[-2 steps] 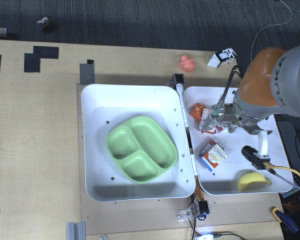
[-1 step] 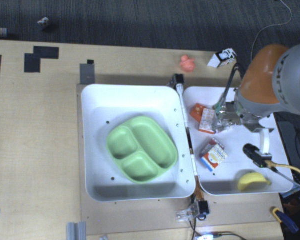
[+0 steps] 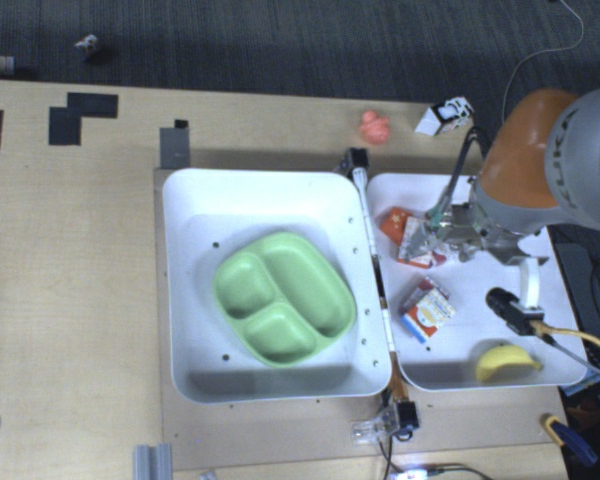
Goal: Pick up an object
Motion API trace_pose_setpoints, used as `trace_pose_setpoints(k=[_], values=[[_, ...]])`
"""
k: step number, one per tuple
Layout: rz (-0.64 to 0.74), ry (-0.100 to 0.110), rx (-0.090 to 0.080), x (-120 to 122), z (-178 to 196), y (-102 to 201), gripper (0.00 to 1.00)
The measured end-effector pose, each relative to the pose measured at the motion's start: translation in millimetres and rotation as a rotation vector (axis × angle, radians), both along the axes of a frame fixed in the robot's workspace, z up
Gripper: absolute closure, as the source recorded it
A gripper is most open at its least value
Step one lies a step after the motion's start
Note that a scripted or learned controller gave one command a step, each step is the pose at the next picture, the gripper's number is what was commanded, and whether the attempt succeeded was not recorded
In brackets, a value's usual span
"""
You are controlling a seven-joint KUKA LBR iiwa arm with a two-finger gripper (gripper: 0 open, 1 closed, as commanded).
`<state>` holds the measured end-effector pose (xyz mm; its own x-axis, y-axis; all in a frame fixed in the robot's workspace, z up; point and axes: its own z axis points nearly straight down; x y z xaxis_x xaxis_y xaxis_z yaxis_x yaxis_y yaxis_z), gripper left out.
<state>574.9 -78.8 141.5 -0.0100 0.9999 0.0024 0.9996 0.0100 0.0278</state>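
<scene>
A: Two bins sit side by side on the desk (image 3: 70, 268), and we take the right bin (image 3: 560, 298) as our landmark. The end effector (image 3: 442, 230) is low over its upper left part, at a crinkled silver-and-red packet (image 3: 416, 244).

B: Are we gripping it?

A: We cannot tell; the tip is too small and cluttered to read, so we claim no hold.

B: What else lies in that bin?

A: A red piece (image 3: 393, 224) touches the packet toward the bin's upper left corner. A second red-and-white packet (image 3: 428, 311) lies near the bin's middle, and a yellow banana (image 3: 507, 362) rests by its lower wall. The left bin (image 3: 180, 298), just beside our landmark, holds a green divided tray (image 3: 283, 295).

B: How should we do this step well?

A: We judge the packet to be thin and slippery. We would come straight down, centre on its bunched ridge, close firmly, then lift slowly and check that it rises clear of the red piece.
</scene>
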Motion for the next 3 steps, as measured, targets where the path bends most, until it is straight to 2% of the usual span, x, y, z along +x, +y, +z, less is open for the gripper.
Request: trace_pose_setpoints(k=[1, 2, 3], values=[[-0.009, 0.022, -0.003, 7.3, -54.8, -11.3, 0.00], [-0.007, 0.015, -0.003, 9.4, -42.7, -10.6, 1.00], [-0.007, 0.015, -0.003, 9.3, -42.9, -10.6, 0.00]])
